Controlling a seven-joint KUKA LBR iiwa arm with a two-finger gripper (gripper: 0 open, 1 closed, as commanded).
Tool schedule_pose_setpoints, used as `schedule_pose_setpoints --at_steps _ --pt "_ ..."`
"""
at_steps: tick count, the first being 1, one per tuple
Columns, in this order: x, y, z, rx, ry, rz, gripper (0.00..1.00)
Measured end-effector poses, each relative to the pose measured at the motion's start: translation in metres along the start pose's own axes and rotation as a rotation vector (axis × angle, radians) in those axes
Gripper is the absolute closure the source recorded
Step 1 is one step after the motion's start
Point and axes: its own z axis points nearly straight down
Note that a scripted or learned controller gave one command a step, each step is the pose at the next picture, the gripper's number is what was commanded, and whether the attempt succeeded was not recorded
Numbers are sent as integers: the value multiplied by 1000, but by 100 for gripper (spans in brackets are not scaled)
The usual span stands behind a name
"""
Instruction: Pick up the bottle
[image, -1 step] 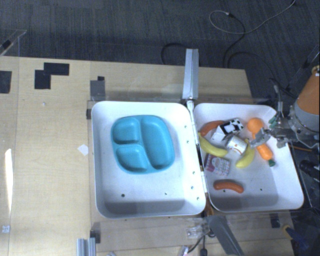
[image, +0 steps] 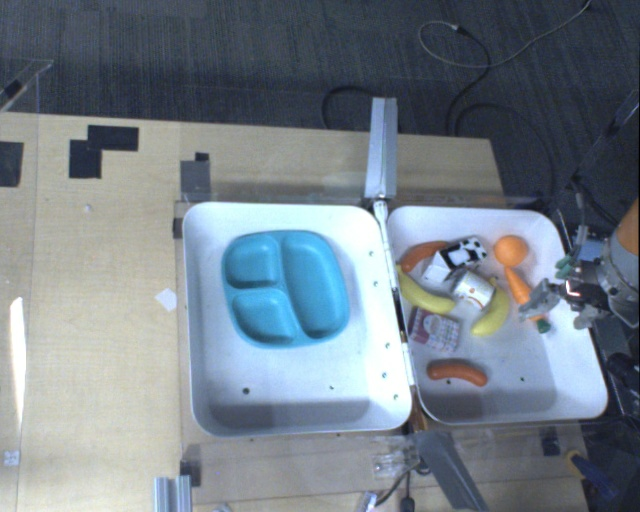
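White bins, a bottle waiting among toy food

Nearest us, a sausage (image: 457, 373) lies by the right bin's (image: 575, 395) front wall. Mid-bin, the bottle (image: 472, 289) rests on its side against a banana (image: 440, 300), so we judge it awkward to grasp. Our gripper (image: 560, 298) hovers at the right rim, empty; we cannot tell its spread. A carrot (image: 514, 262) lies towards the back.
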Motion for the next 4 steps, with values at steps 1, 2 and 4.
schedule_pose_setpoints --at_steps 1,2,4 --pt "5 7 -246 -4 -2 -113 0" --pt "0 -16 -94 1 -1 79 0" --pt "15 -21 102 -8 1 276 0"
